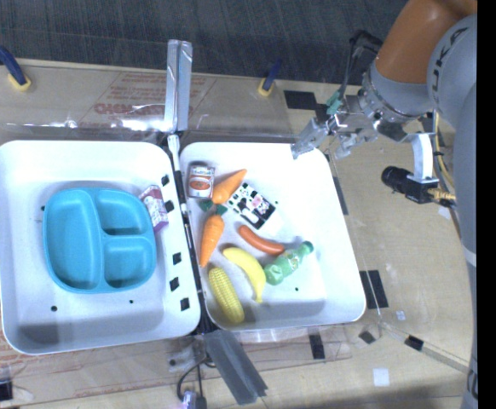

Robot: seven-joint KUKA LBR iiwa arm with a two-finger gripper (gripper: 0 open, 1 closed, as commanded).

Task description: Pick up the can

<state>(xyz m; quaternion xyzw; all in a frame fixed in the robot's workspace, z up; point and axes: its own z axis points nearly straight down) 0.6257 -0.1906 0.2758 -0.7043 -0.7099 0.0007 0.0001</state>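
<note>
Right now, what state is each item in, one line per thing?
can: upright, right bin's far left corner, not gripped
two carrots: lying flat beside the can
banana: lying flat
corn cob: lying at the near left wall
green bottle: on its side
sausage: lying flat
blue tray: flat in the left bin
gripper: above the right bin's far right corner, holding nothing

Arm reaching in from right, wrist bent; jaws of gripper [316, 140] spread, holding nothing.
</note>
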